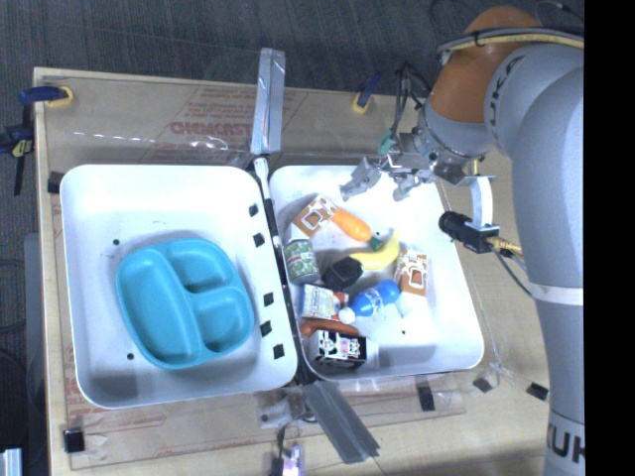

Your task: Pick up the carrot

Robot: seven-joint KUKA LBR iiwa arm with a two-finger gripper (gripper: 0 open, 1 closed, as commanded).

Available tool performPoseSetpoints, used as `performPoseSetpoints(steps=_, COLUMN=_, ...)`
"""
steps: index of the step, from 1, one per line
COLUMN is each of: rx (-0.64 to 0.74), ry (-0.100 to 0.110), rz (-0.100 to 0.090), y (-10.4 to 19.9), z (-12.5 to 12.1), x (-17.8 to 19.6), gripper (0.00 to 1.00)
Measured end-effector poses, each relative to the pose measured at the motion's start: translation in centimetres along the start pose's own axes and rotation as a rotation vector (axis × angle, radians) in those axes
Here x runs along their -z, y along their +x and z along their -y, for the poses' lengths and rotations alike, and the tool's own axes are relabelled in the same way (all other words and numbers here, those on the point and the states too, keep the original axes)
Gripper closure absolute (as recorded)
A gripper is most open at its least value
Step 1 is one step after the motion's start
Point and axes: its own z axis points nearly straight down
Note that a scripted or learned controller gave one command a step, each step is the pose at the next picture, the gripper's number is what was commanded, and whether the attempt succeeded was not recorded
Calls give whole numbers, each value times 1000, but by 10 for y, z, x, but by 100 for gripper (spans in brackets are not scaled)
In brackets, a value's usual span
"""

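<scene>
The carrot [350, 226] is found lying in the right bin [451, 330], toward its far edge, resting among a pile of packaged items beside a banana [379, 255]. The gripper [380, 182] is seen above the bin's far edge, just beyond the carrot and clear of it, with fingers spread apart and nothing between them. A blue tray [184, 302] is noted in the left bin [94, 201].

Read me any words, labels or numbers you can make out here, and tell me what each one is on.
"KU": white letters low on the arm, cut off by the frame edge.
Red print on the bench board: upside down, too blurred to read.
Labels on the packets and can: too small.
</scene>
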Motion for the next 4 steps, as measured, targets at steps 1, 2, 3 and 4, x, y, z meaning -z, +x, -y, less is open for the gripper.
performPoseSetpoints(steps=1, rx=-188, ry=-21, rz=0, y=-11, z=-25, x=-94, gripper=0)
performPoseSetpoints(steps=2, rx=-51, ry=-6, rz=0, y=45, z=-22, x=-114, gripper=0)
performPoseSetpoints(steps=3, rx=62, ry=-3, rz=1, y=-21, z=35, x=-116, gripper=0)
performPoseSetpoints(steps=4, rx=188, ry=-5, rz=2, y=13, z=8, x=-115, gripper=0)
